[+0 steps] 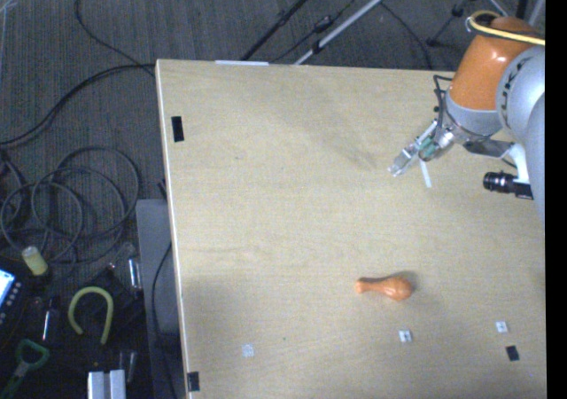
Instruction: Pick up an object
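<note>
A pale tan wooden bench top (292,211) carries small black and white markers. On it lies an orange pear-shaped object (386,287). The grey robot arm (523,105) wears an orange band, and its gripper (412,158) shows translucent white and green. Dark grey carpet (71,51) holds black cables.

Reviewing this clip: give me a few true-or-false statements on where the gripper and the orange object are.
1. The orange object lies on the wooden surface. True.
2. The gripper holds the orange object. False: it sits apart from the object, higher in the view.
3. The arm's orange band is near the view's upper right. True.
4. The orange object lies on the floor among the cables. False: the cables are left of the surface, away from the object.
</note>
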Tool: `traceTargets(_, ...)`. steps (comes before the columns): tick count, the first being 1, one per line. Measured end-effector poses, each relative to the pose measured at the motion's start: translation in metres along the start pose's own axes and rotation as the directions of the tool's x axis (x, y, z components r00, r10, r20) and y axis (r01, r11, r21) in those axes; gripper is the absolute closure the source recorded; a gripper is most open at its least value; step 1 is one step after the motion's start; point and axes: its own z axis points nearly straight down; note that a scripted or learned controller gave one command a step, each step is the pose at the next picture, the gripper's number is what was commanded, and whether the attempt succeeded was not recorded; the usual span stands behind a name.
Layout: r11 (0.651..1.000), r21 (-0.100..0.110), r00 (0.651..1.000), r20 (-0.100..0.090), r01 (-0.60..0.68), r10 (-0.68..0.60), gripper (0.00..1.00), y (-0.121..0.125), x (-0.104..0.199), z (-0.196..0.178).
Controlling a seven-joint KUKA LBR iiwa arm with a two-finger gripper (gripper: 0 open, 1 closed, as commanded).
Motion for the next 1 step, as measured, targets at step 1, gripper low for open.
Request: traceTargets(1, 0.994, 0.001, 0.994, -0.003, -0.112, 0.112, 1.0, 0.0279, 0.0449, -0.0686)
